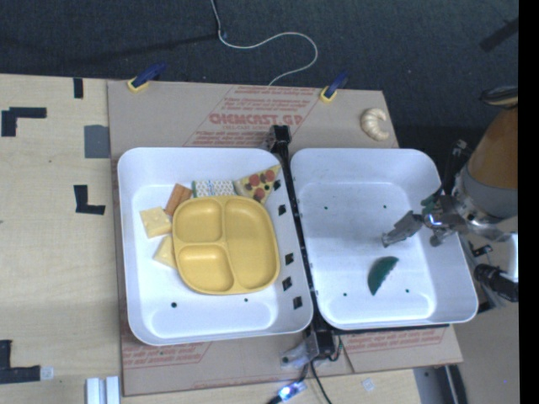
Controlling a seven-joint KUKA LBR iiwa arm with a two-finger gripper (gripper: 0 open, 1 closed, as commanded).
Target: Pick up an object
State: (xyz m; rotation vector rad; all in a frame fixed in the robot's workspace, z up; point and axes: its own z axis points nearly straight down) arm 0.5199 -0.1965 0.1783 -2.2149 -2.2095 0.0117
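Note:
A small dark green object (381, 274) lies flat on the floor of the right bin (337, 183), near its front. My gripper (415, 232) hangs over the right part of that bin, just behind and to the right of the green object. Its fingers stand open and spread, one grey fingertip (392, 237) pointing left, and nothing sits between them. The grey arm with its orange band (497, 154) comes in from the right edge.
The left bin (135, 225) holds a yellow divided plate (226, 244) with several flat toy food pieces (157, 221) tucked around its back and left sides. A beige lump (376, 123) lies on the cardboard behind the right bin. A white cable (278, 40) loops at the back.

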